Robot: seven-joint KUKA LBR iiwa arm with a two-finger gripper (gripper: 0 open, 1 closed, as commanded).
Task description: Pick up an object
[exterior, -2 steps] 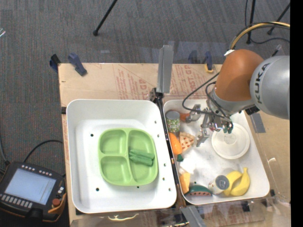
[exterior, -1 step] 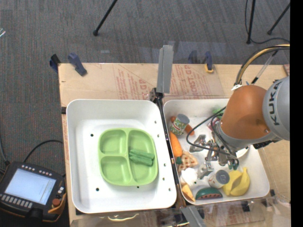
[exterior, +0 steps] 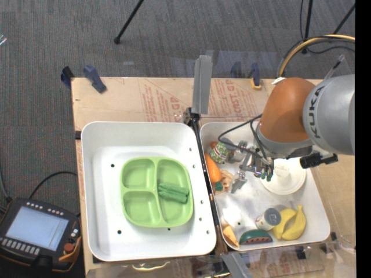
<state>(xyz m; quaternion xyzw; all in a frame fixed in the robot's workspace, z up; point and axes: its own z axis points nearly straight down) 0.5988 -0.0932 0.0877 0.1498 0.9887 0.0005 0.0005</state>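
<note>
My gripper (exterior: 250, 169) hangs low over the middle of the right bin (exterior: 320, 204), under the orange band of the arm. An orange carrot (exterior: 213, 170) and a small beige toy (exterior: 225, 182) lie just to its left. A small round tin (exterior: 220, 152) stands at its upper left. On its right, a white cup on a white saucer (exterior: 285, 178) sits close by. I see nothing held in the gripper.
Yellow bananas (exterior: 293, 222), a small can (exterior: 268, 218), a watermelon slice (exterior: 255, 237) and an orange wedge (exterior: 230, 234) lie along the right bin's near edge. The left bin (exterior: 95, 155) holds a green divided plate (exterior: 139, 181) with a dark green piece (exterior: 174, 192) on it.
</note>
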